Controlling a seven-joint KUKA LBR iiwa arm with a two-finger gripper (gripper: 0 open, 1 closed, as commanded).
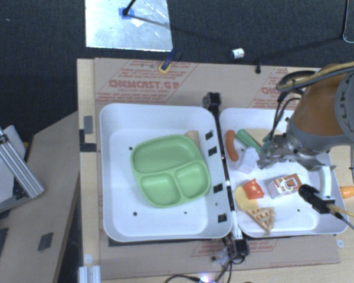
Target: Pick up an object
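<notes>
Gripper sits low in the right bin; can't tell if it is spread or closed, and nothing is visibly held. Nearest picks are the white packet just left of it and the small carton just in front. Probably best to centre over one item, clear of its neighbours, before closing.

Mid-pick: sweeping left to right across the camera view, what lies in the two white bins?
Pale green three-compartment plastic plate → orange-red toy sausage → small red-orange piece → red-and-white carton. Items that overlap these in position are left out.
</notes>
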